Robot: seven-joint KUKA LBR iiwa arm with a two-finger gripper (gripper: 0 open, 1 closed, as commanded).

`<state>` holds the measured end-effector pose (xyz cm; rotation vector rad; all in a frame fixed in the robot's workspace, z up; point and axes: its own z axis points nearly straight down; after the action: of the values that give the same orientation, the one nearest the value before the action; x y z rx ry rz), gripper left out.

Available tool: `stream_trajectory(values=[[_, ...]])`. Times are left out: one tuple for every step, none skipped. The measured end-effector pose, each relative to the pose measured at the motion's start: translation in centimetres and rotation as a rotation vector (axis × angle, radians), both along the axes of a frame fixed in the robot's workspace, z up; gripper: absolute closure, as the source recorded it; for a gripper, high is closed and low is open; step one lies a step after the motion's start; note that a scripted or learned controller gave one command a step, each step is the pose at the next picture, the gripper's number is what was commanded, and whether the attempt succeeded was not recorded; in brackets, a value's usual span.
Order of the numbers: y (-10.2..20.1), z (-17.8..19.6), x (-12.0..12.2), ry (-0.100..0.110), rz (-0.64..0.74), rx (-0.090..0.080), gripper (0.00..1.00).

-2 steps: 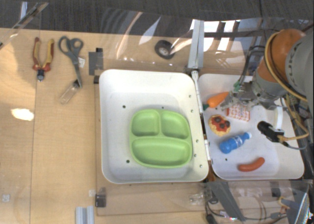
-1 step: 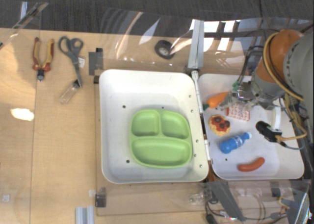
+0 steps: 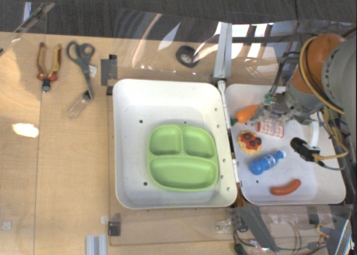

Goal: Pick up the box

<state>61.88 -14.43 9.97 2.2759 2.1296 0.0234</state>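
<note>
Sausage [image 3: 285, 187] and blue bottle [image 3: 266, 162] are being recorded nearest, in the right bin [image 3: 334, 195]. Behind them, a pizza toy [image 3: 250, 142] is lying beside the box [image 3: 271, 129], judged light, stiff cardboard, best taken across its short edges. The gripper [image 3: 274, 110] is being held directly over it, its state undeterminable. A carrot [image 3: 246, 114] is crowding the far side.

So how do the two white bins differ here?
The left bin holds a single green divided plate; the right bin holds several small items, including a blue bottle and a red sausage. The arm reaches over the right bin, not the left bin. Both are shallow and white.
</note>
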Motion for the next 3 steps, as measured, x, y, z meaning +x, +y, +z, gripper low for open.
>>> stream_trajectory(values=[[0.3,0.0,0.1,0.0,0.074,-0.006,0.0],[0.4,0.0,-0.1,-0.002,0.163,-0.011,0.0],[0.6,1.4,0.3,-0.015,0.167,-0.011,1.0]])
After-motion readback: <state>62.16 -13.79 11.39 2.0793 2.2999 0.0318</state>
